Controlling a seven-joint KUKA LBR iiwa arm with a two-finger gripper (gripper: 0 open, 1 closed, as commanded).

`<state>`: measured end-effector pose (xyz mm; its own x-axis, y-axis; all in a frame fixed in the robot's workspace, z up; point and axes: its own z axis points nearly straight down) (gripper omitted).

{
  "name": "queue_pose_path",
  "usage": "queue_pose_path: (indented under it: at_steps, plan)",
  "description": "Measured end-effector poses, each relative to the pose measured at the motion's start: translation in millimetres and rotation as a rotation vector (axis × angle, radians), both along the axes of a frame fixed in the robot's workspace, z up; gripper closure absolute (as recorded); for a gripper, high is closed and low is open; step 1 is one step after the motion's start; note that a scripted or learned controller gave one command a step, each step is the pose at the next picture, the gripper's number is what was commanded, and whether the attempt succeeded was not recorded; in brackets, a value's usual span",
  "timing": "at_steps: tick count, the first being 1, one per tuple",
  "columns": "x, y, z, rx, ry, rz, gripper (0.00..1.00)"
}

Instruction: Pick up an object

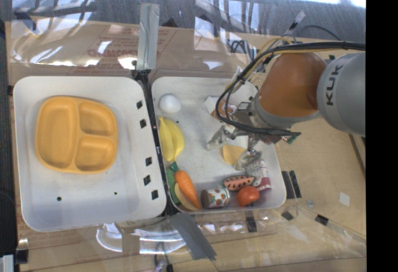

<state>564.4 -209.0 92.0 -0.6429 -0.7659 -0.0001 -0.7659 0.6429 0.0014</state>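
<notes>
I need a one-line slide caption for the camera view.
Grey KUKA arm over right white bin of toy food; yellow divided plate in left.

You are looking down on a counter (pixel 323 202) with two bins side by side. The left bin (pixel 81 202) holds a divided tray (pixel 76 134) toward its upper left. In the right bin (pixel 199 87), an egg (pixel 169 104) lies near the top left corner, a banana (pixel 171 139) just below it along the left wall, then a carrot (pixel 186 188). Along the bottom wall lie a can (pixel 216 198) and a tomato (pixel 247 195). The arm (pixel 311 87) reaches in from the right, its claw (pixel 235 139) above the bin's middle.
</notes>
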Motion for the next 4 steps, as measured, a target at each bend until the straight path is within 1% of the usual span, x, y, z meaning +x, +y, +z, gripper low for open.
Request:
queue_pose_path:
  at_steps: [1, 2, 3, 4]
  plan:
    - [4, 1, 1, -0.001, -0.005, 0.047, 0.0]
    - [-8, 1, 0, 0.001, 0.0, 0.055, 0.0]
    - [-6, 4, 11, 0.001, -0.004, 0.061, 1.0]
    - [-76, 0, -1, 0.001, -0.001, 0.292, 1.0]
